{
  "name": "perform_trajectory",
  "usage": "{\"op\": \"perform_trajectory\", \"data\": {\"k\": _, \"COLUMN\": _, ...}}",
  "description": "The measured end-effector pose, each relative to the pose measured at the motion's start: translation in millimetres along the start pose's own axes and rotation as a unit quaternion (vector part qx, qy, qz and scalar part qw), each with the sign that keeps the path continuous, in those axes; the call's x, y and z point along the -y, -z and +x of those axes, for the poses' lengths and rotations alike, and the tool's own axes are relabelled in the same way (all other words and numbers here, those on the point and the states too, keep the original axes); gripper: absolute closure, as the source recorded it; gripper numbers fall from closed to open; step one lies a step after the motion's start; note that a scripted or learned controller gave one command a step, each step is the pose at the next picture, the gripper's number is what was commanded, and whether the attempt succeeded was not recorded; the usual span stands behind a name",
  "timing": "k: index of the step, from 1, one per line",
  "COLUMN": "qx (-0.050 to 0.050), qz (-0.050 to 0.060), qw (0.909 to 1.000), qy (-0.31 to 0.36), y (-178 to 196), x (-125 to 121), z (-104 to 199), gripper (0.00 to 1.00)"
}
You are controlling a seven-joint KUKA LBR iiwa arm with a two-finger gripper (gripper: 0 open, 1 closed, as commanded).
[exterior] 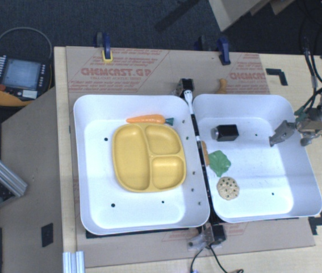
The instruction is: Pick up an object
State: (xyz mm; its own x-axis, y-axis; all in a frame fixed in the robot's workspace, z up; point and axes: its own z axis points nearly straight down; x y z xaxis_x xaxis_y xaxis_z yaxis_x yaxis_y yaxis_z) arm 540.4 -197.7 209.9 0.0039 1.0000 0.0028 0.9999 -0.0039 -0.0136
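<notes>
The right bin (297,201) holds a small black block (226,132) near its back left, a green leafy piece (219,162) below it, and a speckled round cookie (228,187) nearer the front. My gripper (293,136) hovers over the right bin's right side, well to the right of the black block. Its fingers are spread open with nothing between them. In the left bin (92,169) a yellow divided plate (148,155) lies in the middle, with an orange carrot (146,119) just behind it.
A thin tan stick (204,151) lies along the right bin's left wall. Blue clamps (107,47) hold the cardboard sheet at the back edge. A pendant with a screen (19,75) sits off the bench at far left. Cables hang at the right.
</notes>
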Motion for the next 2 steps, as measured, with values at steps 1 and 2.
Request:
{"op": "perform_trajectory", "data": {"k": 1, "qx": 0.002, "qz": -0.007, "qw": 1.0000, "qy": 0.002, "y": 7.6, "x": -3.1, "z": 0.6, "gripper": 0.00}}
{"op": "perform_trajectory", "data": {"k": 2, "qx": 0.000, "qz": -0.004, "qw": 1.0000, "qy": 0.002, "y": -36.6, "x": -2.9, "z": -4.4, "gripper": 0.00}}
